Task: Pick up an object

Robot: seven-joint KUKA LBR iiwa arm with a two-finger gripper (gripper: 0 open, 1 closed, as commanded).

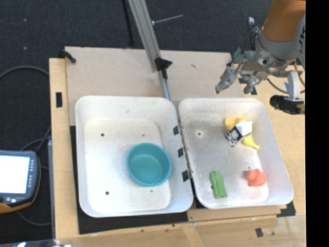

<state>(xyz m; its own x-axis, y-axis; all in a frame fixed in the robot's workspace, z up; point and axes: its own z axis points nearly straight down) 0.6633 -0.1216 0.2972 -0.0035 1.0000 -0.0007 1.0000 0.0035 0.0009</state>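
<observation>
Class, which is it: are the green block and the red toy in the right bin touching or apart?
Apart. The camera view shows bare white bin floor between the green block and the red toy in the right bin.

A robot lab: a plywood bench (118, 71) on dark carpet, an aluminium camera post (146, 30), loose cables, and a control tablet (18, 178) (screen lit).

A teal bowl (149, 163) sits in a white bin (92, 138); beside it are a green block (218, 184), a red-orange lump (256, 178), and yellow pieces (234, 122).
</observation>
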